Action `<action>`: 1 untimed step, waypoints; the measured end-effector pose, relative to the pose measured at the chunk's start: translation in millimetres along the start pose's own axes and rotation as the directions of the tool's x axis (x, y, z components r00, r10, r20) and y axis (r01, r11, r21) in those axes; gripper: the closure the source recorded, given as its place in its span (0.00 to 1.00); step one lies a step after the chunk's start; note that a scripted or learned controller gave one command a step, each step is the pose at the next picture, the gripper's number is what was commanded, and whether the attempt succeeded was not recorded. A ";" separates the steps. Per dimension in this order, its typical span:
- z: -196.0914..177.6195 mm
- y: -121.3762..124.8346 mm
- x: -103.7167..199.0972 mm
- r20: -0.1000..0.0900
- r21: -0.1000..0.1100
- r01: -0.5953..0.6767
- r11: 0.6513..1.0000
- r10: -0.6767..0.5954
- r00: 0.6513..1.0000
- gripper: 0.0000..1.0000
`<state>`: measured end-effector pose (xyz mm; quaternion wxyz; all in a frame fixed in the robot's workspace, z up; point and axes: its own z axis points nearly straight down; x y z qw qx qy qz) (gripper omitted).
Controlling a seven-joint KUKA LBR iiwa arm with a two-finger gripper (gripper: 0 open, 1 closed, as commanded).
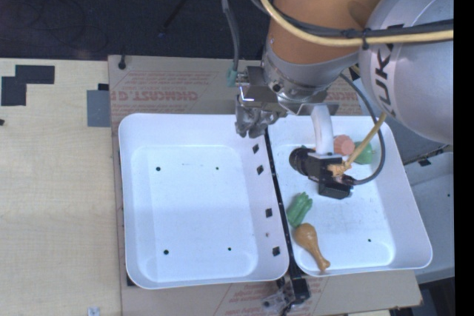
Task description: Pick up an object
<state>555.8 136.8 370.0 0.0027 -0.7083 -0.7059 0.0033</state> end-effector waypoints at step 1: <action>-54.8 47.3 -38.5 0.001 -0.013 0.000 1.000 0.000 1.000 1.00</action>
